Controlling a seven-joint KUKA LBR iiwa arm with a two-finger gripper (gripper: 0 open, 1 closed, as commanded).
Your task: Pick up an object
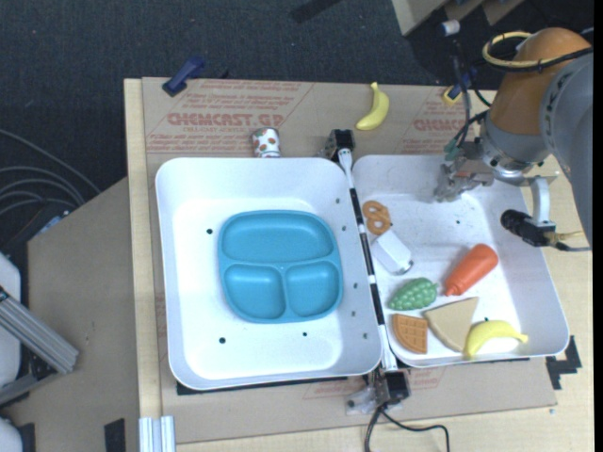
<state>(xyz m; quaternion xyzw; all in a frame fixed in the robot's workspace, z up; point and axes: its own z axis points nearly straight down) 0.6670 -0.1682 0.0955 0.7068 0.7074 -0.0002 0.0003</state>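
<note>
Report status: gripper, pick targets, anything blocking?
Gripper over right bin far end, nothing seen held. Carrot, banana, pretzel lie untouched. Path unobstructed.

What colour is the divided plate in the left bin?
Light blue; the plate shows best in the camera view, lying in the white left bin.

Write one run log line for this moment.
gripper: above right bin's far end | held: nothing seen | carrot: in bin | blue tray: left bin

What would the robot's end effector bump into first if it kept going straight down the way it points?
Most likely the bare white floor of the right bin. The end effector points down over the bin's far end, and no toy lies under it; the pretzel and carrot sit off to the sides. Depth is hard to judge here.
</note>
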